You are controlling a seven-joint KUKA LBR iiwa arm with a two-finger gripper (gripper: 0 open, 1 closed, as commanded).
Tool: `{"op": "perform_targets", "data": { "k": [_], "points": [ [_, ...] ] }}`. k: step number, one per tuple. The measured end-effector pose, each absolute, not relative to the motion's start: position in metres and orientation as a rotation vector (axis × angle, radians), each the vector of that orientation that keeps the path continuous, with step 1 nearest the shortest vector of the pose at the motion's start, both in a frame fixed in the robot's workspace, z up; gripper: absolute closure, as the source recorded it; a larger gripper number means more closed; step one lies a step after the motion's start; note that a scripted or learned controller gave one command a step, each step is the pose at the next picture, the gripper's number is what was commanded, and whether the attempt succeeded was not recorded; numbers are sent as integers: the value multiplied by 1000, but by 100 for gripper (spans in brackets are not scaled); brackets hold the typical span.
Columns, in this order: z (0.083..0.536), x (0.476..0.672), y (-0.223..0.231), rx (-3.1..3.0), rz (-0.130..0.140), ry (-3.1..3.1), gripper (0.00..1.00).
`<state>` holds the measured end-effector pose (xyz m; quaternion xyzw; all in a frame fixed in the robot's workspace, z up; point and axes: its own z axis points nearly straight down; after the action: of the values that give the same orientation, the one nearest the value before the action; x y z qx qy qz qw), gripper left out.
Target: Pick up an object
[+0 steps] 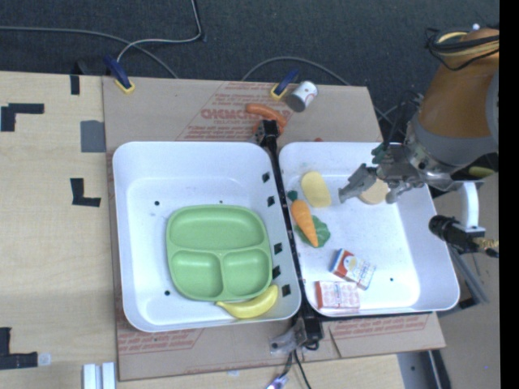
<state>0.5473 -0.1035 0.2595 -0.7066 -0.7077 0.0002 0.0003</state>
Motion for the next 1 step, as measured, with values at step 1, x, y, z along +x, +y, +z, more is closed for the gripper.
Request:
{"op": "perform_targets", "data": {
  "k": [1],
  "points": [
    [159,525,-149,-2219,4,-2219,0]
  ]
}}
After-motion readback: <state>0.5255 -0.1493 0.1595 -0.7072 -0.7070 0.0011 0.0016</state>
